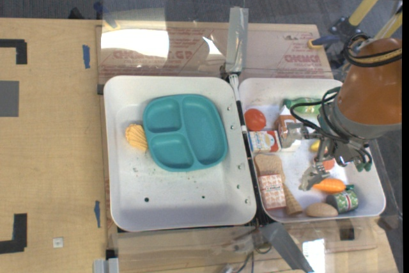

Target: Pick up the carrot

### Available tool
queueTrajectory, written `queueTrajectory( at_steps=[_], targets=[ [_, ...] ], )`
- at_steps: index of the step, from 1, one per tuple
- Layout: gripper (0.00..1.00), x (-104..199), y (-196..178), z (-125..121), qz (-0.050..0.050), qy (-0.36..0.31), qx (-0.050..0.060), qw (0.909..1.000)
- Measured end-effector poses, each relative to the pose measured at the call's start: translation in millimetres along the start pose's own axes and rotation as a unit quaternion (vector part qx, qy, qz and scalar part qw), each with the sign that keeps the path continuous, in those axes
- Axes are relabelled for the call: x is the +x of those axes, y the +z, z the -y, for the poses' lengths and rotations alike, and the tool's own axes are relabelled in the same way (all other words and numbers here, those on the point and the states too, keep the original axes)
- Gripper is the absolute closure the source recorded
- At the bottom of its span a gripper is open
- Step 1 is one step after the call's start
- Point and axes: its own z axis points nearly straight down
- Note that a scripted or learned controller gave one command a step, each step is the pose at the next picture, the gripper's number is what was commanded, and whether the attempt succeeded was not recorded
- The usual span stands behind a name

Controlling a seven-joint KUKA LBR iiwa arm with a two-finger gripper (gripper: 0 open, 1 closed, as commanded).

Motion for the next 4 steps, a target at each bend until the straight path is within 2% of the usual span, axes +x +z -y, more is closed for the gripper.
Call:
queueTrajectory(
  at_steps=[1, 2, 3, 4],
  targets=[
    [0.0, 5.4, 75.9, 13.9, 0.011, -0.064, 0.006, 0.9979],
    [0.0, 20.3, 77.1, 56.4, 0.003, -0.167, 0.002, 0.986],
    [0.0, 9.1, 95.7, 24.4, 0.003, -0.161, 0.002, 0.9869],
    [0.0, 16.2, 96.4, 74.8, 0.005, -0.307, 0.004, 0.9516]
  ],
)
